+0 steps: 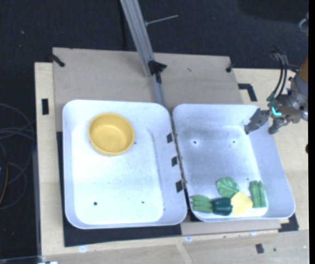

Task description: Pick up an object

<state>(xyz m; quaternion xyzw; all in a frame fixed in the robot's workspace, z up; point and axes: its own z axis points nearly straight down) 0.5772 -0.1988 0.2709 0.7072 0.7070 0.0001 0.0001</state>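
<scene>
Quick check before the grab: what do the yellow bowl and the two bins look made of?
The yellow bowl looks like moulded plastic: one even colour, a smooth matt surface and a soft rounded rim. The left bin and right bin look like thin white plastic, matt with rounded corners and faint dark speckling. Metal can't be ruled out.

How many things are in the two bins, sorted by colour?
Yellow: 2, the bowl in the left bin and the yellow piece in the right bin.
Green: 4.
Total: 6.
</scene>
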